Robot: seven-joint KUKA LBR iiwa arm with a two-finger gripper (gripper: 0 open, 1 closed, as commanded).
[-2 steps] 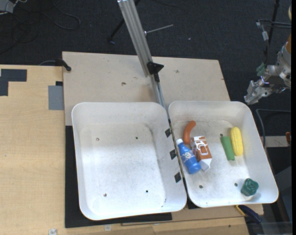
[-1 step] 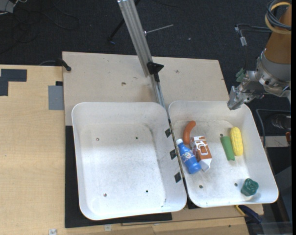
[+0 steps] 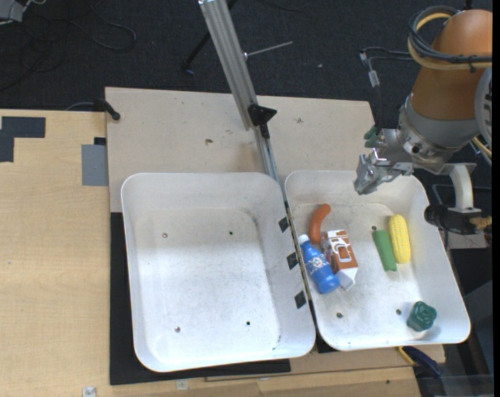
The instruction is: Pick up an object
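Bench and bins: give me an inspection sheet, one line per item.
Surface: pale bench bearing a left bin and a right bin side by side.
Job's things: all in the right bin: sausage, blue bottle and carton packed together near the divider; corn beside a green stick; green lump at the near right corner.
Clutter: nothing seen in the left bin beyond dark specks.
Gripper: gripper above the right bin's far edge, nothing between its fingers; open or shut cannot be told.
Cables: loops around the arm above the wrist.
Surroundings: slanted metal rail; dark floor; wooden tabletop on the left.
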